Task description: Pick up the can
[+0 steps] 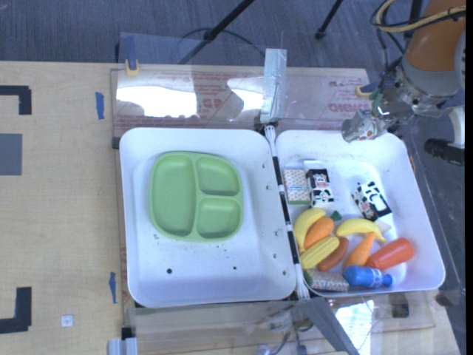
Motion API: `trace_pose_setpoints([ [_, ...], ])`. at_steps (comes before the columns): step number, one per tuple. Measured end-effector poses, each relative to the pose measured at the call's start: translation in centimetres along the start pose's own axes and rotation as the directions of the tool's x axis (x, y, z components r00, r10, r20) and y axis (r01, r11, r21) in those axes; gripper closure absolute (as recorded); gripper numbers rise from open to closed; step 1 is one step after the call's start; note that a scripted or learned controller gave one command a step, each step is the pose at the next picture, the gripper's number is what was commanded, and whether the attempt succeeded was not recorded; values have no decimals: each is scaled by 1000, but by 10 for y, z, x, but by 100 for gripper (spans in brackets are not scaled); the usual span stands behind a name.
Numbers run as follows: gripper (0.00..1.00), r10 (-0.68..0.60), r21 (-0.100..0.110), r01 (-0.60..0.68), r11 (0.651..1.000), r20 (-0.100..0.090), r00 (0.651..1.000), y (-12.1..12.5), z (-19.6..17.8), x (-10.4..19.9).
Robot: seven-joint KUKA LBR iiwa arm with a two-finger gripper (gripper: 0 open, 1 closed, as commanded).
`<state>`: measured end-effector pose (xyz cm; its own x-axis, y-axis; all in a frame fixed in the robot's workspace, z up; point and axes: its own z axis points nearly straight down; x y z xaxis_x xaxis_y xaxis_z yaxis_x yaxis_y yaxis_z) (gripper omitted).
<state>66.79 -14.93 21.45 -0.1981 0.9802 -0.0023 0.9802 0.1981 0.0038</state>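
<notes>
The tool (363, 129) hangs over the right bin's (423, 198) far edge; finger state cannot be told. That bin holds two bananas (360, 228), two carrots (319, 231), one blue bottle (367, 277). The left bin (140, 272) holds one green tray (196, 195).

A robotics lab: tripod legs (244, 9) on grey carpet, taped plywood bench (52, 198).

1. The arm (436, 32) enters at the upper right of the camera view, its orange band high in the corner.
2. A yellow cable loops beside the band.
3. The grey wrist slants down and to the left.
4. The gripper (361, 129) hangs at the wrist's lower left end, tilted, well away from the camera.
</notes>
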Motion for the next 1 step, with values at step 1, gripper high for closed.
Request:
trace_pose_setpoints([
  [1,100,343,7,-343,939,-1,939,5,12,31],
])
